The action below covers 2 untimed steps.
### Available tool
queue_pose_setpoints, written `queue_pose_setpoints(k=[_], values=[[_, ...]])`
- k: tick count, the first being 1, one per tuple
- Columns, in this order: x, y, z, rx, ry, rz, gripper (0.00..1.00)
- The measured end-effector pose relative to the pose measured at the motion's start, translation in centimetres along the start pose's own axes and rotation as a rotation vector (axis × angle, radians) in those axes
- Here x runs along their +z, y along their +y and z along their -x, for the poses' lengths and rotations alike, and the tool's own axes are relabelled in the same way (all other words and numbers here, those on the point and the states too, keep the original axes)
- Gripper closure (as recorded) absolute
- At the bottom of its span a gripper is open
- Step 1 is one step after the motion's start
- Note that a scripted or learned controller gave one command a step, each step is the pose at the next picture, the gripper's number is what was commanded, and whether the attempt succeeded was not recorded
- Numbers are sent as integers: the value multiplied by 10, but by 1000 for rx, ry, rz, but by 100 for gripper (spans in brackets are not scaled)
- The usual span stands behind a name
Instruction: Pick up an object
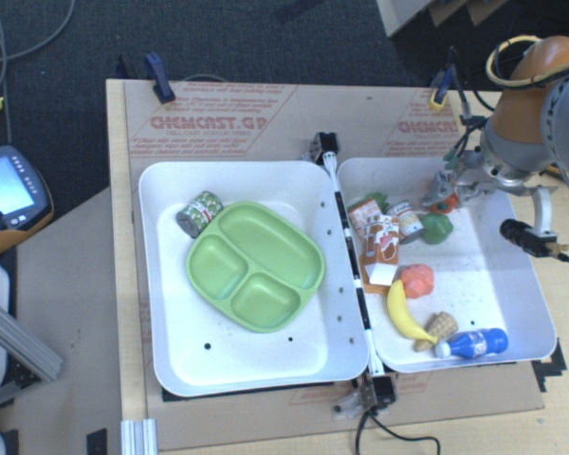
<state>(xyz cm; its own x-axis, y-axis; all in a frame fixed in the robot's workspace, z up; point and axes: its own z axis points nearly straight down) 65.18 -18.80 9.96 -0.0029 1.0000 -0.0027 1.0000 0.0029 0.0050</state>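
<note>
The gripper (452, 190) is lowered into the far part of the right bin (512, 297), and whether it is spread or pinched cannot be told. Just beside it lies a green round object (437, 227), with a small tin (410, 223) and a carton (379, 240) a little further off. A clean descent over one object is judged best, so that neighbours are not trapped.

A banana (407, 317), red ball (417, 280), green pepper (437, 227), carton (379, 245), cone (441, 326) and blue bottle (475, 343) lay loose in the right bin (512, 282).
</note>
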Motion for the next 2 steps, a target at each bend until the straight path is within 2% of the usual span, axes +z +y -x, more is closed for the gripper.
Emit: queue_pose_setpoints(k=[1,2], values=[[8,-6,-52,10,-7,2,100],[-93,-5,-157,-6,5,5,100]])
